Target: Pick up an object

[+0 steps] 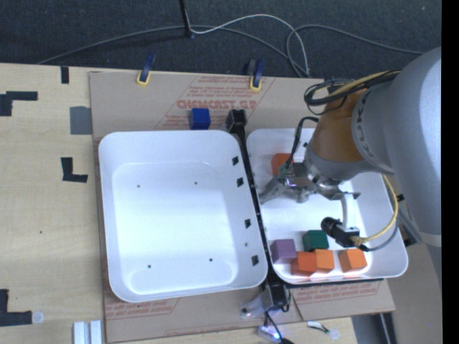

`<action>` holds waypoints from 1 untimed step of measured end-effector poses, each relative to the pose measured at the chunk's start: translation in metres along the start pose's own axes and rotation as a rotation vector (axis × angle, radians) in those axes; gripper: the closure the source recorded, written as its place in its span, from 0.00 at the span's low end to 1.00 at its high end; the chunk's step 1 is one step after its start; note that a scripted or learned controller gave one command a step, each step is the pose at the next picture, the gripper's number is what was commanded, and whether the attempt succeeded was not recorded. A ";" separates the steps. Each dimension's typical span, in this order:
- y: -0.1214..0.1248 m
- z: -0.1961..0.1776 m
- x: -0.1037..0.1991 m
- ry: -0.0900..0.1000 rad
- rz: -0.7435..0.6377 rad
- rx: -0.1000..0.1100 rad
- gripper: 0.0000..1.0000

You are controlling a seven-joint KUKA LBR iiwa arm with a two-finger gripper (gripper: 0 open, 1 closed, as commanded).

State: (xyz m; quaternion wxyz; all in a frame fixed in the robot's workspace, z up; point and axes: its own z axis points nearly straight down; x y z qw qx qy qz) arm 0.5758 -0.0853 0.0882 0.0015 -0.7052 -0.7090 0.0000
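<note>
Camera view | grey two-finger gripper (276, 187) low in right white bin (380, 192), near its left wall | grip state: cannot tell | small orange block (280, 163) just behind gripper, touching unclear

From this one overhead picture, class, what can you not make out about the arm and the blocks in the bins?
- Gripper: blurred and partly under the wrist, so open or shut is unclear.
- Orange block near the right bin's far wall: half hidden by the arm.
- Green block: partly covered by a black cable fitting.
- Right bin: its middle floor lies under the arm.
</note>
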 end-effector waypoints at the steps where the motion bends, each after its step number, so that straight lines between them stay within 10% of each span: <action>1: 0.044 -0.001 -0.014 -0.002 0.005 -0.003 0.00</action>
